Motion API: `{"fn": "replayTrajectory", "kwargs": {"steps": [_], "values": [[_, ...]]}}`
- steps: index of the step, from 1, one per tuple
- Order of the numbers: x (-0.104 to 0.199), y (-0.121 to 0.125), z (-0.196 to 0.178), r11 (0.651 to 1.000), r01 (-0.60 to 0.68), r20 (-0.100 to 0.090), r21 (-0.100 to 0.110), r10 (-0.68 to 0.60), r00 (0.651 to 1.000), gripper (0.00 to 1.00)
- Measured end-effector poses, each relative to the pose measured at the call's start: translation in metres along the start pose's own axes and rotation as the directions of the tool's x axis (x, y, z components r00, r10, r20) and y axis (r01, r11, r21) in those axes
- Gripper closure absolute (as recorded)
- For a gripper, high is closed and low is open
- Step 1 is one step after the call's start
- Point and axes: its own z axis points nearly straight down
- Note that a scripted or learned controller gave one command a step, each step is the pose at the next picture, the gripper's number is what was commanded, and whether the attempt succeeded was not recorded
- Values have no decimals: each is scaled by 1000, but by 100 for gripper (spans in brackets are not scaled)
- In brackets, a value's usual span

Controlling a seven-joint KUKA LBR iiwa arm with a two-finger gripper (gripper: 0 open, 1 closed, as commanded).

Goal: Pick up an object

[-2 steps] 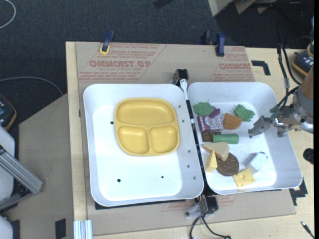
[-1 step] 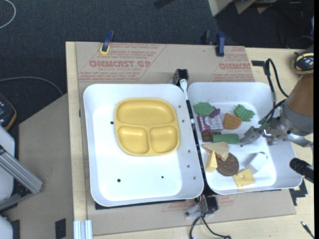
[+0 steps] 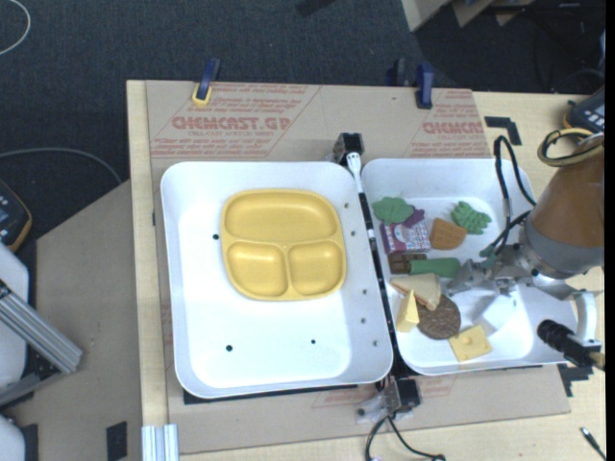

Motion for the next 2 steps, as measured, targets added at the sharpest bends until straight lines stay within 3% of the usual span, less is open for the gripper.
{"fn": "replayTrajectory", "kwargs": {"steps": [1,2], "values": [[-1,1,-13,1000,-1,3,-6,1,1000,100],[-7,-6,-61,1000,-1,6,-10,1,1000,100]]}}
